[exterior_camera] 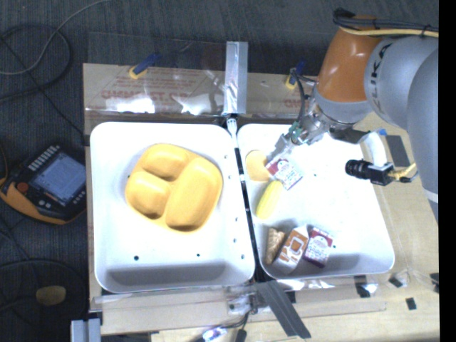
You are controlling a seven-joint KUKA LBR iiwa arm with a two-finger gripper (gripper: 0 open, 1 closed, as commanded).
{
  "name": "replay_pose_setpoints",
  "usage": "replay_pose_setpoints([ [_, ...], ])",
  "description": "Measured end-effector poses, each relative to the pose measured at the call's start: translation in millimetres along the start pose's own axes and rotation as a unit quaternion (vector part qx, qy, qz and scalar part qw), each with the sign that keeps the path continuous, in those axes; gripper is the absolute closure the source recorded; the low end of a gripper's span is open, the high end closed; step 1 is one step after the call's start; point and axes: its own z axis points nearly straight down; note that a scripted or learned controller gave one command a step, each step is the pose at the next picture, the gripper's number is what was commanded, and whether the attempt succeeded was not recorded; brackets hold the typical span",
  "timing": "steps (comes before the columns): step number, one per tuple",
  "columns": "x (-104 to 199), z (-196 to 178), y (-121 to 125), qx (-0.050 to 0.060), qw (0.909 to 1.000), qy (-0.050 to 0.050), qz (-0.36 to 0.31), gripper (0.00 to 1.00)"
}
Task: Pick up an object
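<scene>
Two white bins [100, 191] on cardboard-topped bench [107, 84], dark carpet [43, 20] around

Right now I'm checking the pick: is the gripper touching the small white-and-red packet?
Cannot tell. In the camera view the gripper reaches the small white-and-red packet at its upper edge, but no plain contact or gap shows.

A handheld control pendant [44, 184] lies on dark carpet left of the bench, cables [43, 45] trailing across the floor behind it.
</scene>
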Motion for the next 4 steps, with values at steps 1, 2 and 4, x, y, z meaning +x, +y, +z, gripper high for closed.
replay_pose_setpoints([
  [1, -29.1, 78.1, 6.3, -0.010, 0.9990, -0.005, -0.042, 1.00],
  [2, -14.6, -0.4, 10.0, -0.001, 0.9986, 0.001, -0.053, 1.00],
  [4, 19.7, -56.4, 48.9, -0.001, 0.9922, 0.000, -0.124, 0.00],
])
